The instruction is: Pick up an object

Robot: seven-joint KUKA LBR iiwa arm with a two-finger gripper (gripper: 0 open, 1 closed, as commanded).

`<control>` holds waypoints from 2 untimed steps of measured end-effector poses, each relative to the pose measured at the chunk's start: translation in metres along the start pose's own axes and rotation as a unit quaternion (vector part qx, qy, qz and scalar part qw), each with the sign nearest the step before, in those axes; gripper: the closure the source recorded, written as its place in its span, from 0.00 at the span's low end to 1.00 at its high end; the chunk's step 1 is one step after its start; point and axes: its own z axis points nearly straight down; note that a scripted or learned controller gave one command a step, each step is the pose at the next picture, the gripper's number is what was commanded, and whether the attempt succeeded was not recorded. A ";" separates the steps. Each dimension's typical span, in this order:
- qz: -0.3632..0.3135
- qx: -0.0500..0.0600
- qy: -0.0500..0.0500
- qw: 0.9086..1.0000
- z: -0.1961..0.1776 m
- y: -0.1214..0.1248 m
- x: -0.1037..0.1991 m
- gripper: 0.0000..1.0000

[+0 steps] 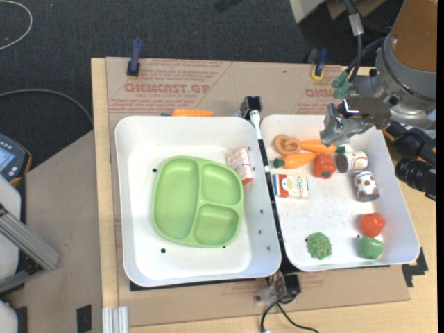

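Observation:
My gripper [336,134] hangs over the back of the right bin [395,186], just above an orange carrot [320,146]. Close below it lie a second carrot [300,160], a red pepper [323,165], a brown pretzel [284,144] and a small can [352,161] on its side. Further forward in the same bin are a patterned can [365,184], a small white carton [290,186], a broccoli floret [318,245], a red tomato [372,223] and a green pepper [370,247]. Nothing is seen in the gripper's grasp.
The left bin [132,186] holds a green divided plate [198,201] and a small red-and-white pack [241,164] near its right wall. An orange piece [193,113] lies on the board behind the left bin. Blue and yellow clamps sit on the board's back edge.

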 end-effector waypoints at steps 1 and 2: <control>-0.006 0.014 -0.001 1.000 0.125 -0.005 0.054 1.00; -0.001 0.004 0.000 1.000 0.063 -0.001 0.006 1.00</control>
